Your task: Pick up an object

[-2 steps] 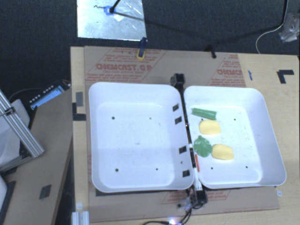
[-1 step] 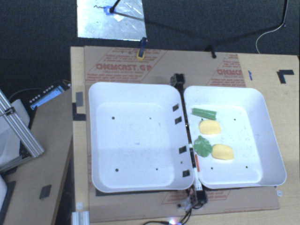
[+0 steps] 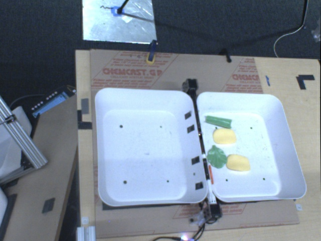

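Observation:
The right bin [image 3: 281,134] holds several small objects near its left side. A long green piece [image 3: 218,121] lies at the top. Below it sits a yellow lump [image 3: 224,136]. A leafy green piece [image 3: 217,156] lies lower, next to the divider, and a second yellow lump [image 3: 238,162] sits just to its right, close to touching it.
The left bin [image 3: 145,144] stands beside the right one, joined by a row of black clips [image 3: 193,144]. Both rest on a cardboard sheet [image 3: 135,72] on the wooden bench. A metal plate [image 3: 118,11] lies on the floor behind; an aluminium frame [image 3: 20,139] stands at left.

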Robot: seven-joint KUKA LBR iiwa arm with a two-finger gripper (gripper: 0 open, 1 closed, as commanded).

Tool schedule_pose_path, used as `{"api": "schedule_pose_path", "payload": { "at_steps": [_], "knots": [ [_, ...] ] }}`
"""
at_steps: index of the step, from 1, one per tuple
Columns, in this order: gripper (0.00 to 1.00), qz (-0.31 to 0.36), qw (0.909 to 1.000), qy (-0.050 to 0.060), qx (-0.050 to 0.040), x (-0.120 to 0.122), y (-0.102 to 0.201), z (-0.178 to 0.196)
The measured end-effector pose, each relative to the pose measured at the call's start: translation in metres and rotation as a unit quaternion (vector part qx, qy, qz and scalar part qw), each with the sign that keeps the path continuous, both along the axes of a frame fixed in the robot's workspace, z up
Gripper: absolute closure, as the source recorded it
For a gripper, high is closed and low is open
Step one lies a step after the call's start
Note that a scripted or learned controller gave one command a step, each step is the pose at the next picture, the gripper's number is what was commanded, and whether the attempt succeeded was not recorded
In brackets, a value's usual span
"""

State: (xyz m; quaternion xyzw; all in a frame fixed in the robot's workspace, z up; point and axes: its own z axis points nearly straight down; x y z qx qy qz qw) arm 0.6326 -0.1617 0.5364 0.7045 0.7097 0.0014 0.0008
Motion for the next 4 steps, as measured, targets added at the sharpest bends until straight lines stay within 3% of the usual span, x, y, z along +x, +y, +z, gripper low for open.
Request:
{"api": "schedule_pose_path", "payload": {
  "at_steps": [3, 4],
  "knots": [
    [1.0, 0.0, 1.0, 0.0, 0.0, -0.133, 0.108, -0.001],
    [1.0, -0.005, 1.0, 0.0, -0.0019, -0.068, 0.044, -0.007]
  ]
}}
